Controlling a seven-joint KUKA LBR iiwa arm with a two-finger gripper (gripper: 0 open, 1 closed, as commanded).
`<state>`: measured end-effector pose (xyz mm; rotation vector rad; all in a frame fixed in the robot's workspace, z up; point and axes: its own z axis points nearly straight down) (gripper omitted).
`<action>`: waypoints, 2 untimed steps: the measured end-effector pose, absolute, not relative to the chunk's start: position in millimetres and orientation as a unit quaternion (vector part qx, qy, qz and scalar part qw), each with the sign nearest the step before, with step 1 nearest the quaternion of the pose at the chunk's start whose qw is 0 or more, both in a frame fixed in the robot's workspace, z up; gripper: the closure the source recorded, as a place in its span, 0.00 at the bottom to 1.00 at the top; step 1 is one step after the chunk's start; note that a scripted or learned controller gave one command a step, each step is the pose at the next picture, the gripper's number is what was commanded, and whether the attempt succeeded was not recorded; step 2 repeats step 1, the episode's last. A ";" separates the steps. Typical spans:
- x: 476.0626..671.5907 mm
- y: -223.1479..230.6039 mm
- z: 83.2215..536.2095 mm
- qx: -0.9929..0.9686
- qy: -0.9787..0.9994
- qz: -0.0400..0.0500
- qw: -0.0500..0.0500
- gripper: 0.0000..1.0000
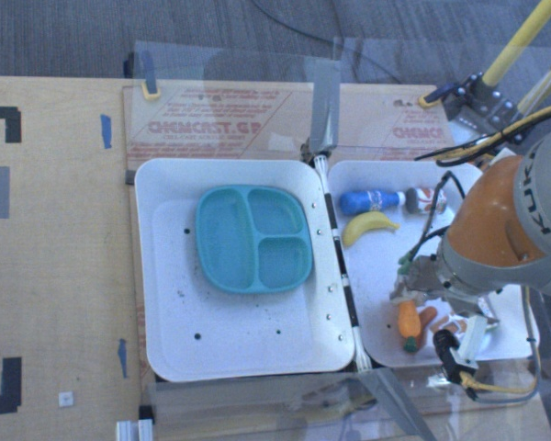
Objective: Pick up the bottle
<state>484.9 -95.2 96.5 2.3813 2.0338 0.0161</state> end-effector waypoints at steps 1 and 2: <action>503.5 -28.8 228.6 0.700 0.714 -0.002 -0.001 1.00; 503.5 -28.8 228.6 0.700 0.714 -0.002 -0.001 1.00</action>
